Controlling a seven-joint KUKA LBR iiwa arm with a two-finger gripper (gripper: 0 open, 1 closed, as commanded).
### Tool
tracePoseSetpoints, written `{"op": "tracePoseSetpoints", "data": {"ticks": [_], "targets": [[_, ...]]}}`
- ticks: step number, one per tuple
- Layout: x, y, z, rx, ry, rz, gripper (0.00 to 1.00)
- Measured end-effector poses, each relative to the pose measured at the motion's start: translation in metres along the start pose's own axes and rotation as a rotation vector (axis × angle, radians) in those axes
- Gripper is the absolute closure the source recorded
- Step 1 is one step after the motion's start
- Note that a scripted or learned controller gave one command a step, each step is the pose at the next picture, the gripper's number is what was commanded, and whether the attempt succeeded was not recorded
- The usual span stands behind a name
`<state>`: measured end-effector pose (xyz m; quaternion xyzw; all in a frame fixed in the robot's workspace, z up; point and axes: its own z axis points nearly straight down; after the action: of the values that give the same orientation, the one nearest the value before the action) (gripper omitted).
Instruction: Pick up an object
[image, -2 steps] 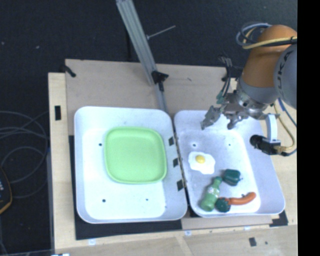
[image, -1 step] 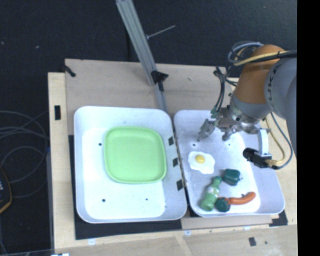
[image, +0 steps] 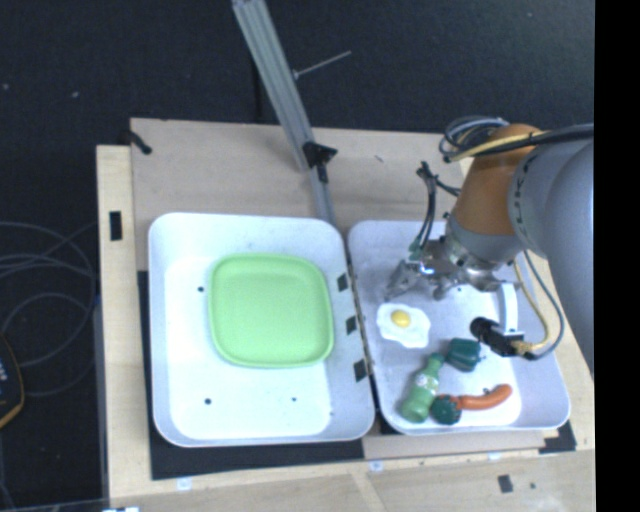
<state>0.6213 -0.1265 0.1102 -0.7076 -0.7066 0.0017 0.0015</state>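
White bin (image: 385, 250) under me, my gripper (image: 418, 284) hangs spread and holding nothing above the fried egg (image: 402, 324), so next I descend and pinch.

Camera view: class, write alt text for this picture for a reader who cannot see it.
A grey and orange robot arm's gripper hangs over the right bin, just above a toy fried egg, green bottle and sausage. The left bin holds a green plate.

One fixed camera is looking down at a slant on both bins (image: 160, 300), with my arm (image: 540, 200) reaching in from its right.
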Motion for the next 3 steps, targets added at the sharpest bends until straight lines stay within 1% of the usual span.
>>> {"op": "tracePoseSetpoints", "data": {"ticks": [1,2,3], "targets": [[-0.001,0.000,0.010,-0.005,-0.001,-0.001,0.00],[-0.001,0.001,-0.002,-0.007,0.000,0.001,1.00],[-0.008,-0.006,-0.052,-0.010,0.000,0.000,1.00]]}}
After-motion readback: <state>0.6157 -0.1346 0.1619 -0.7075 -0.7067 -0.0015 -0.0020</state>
